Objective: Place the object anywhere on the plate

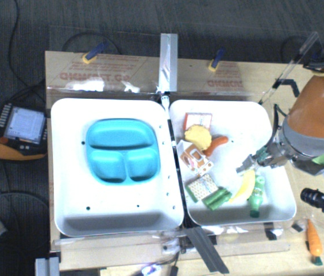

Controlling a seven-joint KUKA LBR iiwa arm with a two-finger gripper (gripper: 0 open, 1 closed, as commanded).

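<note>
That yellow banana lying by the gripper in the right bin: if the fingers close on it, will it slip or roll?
The yellow curved banana looks like smooth, rigid toy plastic, so it may slip between the fingers. Its bend probably stops it rolling far; it would more likely pivot. It lies against the green bottle, so a push from the gripper could nudge both.

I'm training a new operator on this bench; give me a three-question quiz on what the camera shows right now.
1. True or false: the blue plate lies in the left bin.
2. Which lies nearest the gripper? A) banana B) carrot C) handheld screen
3. Fill in: the green bottle lies in the ____ bin.

Key: 1 true. 2 A. 3 right.
</note>
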